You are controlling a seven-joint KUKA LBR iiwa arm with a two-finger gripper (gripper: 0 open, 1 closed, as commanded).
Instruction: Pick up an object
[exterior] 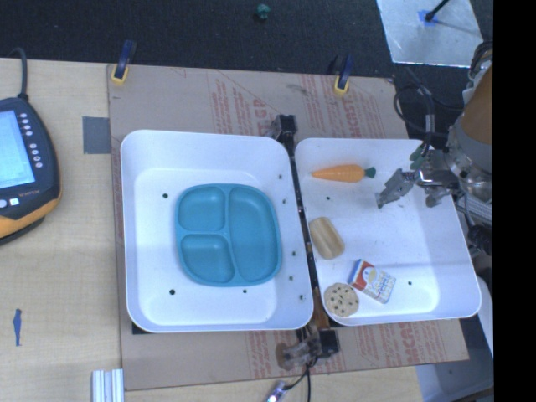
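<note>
carrot nearest of all, just to the view's left of gripper, lying on the floor of right bin near its far wall. long axis running left to right across the view, orange body toward the divider, green tip pointing at the fingers. gripper hanging over the far right part of the same bin, reaching in from the right edge, fingers spread a little and nothing between them. gap between green tip and fingertips small but real, not touching. likely call: short shift leftward and down, with the fingers turned to close across the carrot's narrow width rather than along its length. other candidates farther off, toward the near side of the bin: tan bread roll against the divider, round cookie in the near left corner, small printed packet just beside it, tilted. blue divided plate in left bin, well apart from the arm and across the divider, least handy of the lot.
</note>
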